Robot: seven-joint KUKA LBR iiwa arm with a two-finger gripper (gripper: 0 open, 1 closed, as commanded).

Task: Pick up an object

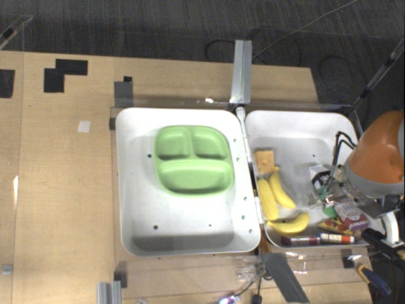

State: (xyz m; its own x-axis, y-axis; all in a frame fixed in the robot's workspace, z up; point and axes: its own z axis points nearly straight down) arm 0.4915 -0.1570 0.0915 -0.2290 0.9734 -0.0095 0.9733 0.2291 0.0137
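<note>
The grey arm with its orange band is reaching into the right white bin, its gripper hanging over small packets by the right wall (whether it is grasping anything, I cannot tell). Yellow plastic bananas are lying nearby. A green divided plate is sitting in the left white bin.
</note>
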